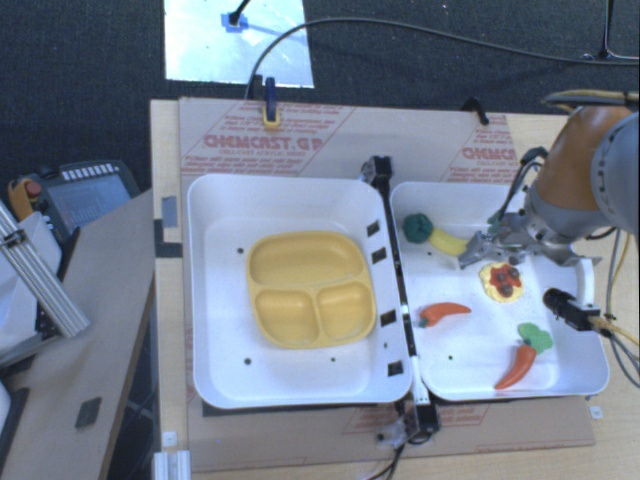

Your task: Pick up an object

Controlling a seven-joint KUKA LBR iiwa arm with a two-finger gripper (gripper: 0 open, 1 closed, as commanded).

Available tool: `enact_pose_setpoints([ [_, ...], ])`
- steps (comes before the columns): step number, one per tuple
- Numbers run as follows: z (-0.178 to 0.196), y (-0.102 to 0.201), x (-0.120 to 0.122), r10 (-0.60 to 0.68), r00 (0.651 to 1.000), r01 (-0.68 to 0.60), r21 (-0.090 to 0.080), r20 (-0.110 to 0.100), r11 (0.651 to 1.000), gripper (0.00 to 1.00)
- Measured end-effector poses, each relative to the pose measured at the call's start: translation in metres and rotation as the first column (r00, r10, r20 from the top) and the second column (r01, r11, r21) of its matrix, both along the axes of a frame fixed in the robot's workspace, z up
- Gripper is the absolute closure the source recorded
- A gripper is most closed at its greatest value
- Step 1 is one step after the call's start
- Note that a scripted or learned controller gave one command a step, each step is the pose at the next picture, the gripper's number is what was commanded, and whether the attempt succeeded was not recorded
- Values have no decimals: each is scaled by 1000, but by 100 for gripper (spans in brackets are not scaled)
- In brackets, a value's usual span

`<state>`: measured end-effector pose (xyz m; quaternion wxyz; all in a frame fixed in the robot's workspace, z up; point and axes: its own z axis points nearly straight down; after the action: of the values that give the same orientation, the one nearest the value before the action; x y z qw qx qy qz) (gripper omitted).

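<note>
At the far left a grey side table [100, 298] is cut off by the edge, with a handheld control unit [85, 200] and a ribbed metal bar [40, 273] on it; I cannot make out what lies past them. Up top, on dark carpet [80, 58], a shiny metal plate [238, 26] carries a blue-tipped cable end.

My bench [165, 268] is pale wood with a printed cardboard sheet [300, 140] under both bins. The left bin [215, 298] holds a yellow divided tray [308, 288], lying flat near its middle. A black hinge strip [392, 278] runs between the two bins.

In the right bin [580, 373] a green round thing [418, 227] touches a yellow banana [447, 241]. Below them a small red pepper [444, 312] lies alone. Further right a yellow disc with red and dark toppings [502, 281] sits just beside my pincer [478, 250], and a carrot with a green top [524, 358] lies near the front corner.

My pincer hangs low over the banana's right end, and its tips blur into the grey metal, so I cannot tell how it is set or whether it touches anything. My arm [590, 173] is cut off at the right edge.
</note>
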<state>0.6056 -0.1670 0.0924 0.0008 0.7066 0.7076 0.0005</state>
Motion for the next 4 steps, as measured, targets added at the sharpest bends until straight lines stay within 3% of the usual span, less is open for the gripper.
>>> enact_pose_setpoints([
  [1, 11, 0, 1, 0, 1000, 0, -1, 3, 1000, 100],
  [4, 139, -5, 2, 3, 1000, -3, -1, 2, 1000, 100],
])
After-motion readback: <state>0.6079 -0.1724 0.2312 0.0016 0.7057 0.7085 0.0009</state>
